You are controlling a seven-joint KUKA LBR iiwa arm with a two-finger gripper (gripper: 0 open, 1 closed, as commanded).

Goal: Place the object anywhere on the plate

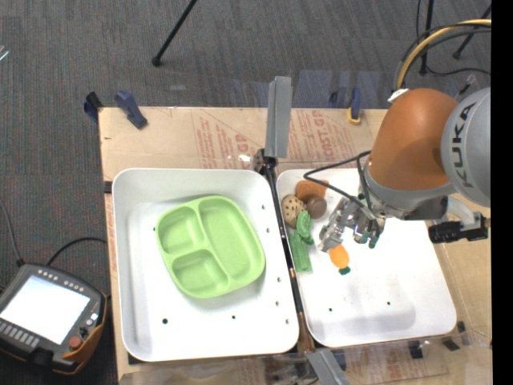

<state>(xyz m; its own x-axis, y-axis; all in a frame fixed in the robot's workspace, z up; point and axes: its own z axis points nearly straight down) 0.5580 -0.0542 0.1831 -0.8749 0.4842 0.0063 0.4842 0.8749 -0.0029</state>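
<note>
Bright even overhead light, soft shadows inside white bins (128,215), mild glare, slightly soft focus

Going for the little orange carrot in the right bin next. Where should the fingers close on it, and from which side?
Grip the carrot across its orange body, not the small green tip at its lower end. Come straight down from above: it lies flat on the right bin floor, clear of the green vegetable on its left. The gripper hovers just above it.

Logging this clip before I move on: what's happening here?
A KUKA arm reaches into the right bin, its gripper low over a cluster of toy foods, just above a small orange carrot. A green pea pod lies beside it. The green divided plate sits in the left bin with nothing on it yet.
</note>
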